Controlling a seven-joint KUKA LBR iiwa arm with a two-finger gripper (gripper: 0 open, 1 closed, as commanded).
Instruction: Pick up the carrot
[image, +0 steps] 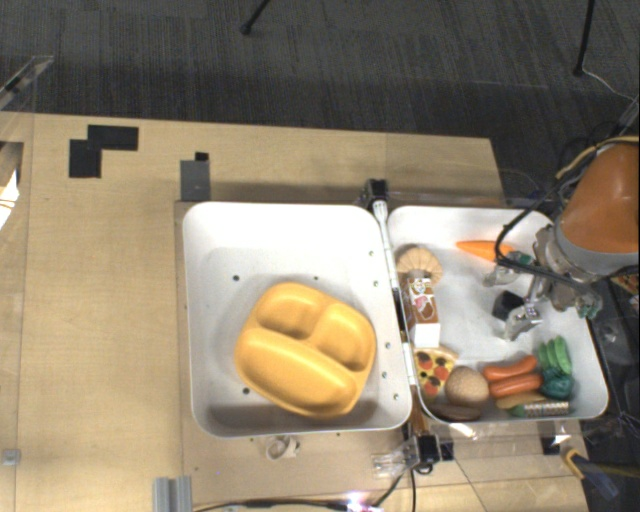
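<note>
- Carrot (477, 248): lying flat on the floor of the right bin (600, 400), near the back wall, tip toward the left bin (205, 300).
- Gripper (518, 312): hovering just in front of the carrot, apart from it, fingers spread with nothing between them.
- Risk: closing at this position, grasping air, carrot sitting farther back.
- Risk: slim tapered body rolling or sliding out of the pinch.
- Risk: fingers striking the back wall on descent.
- Low risk: hot dog (513, 376) and yellow bell pepper (305, 346), well apart.
</note>
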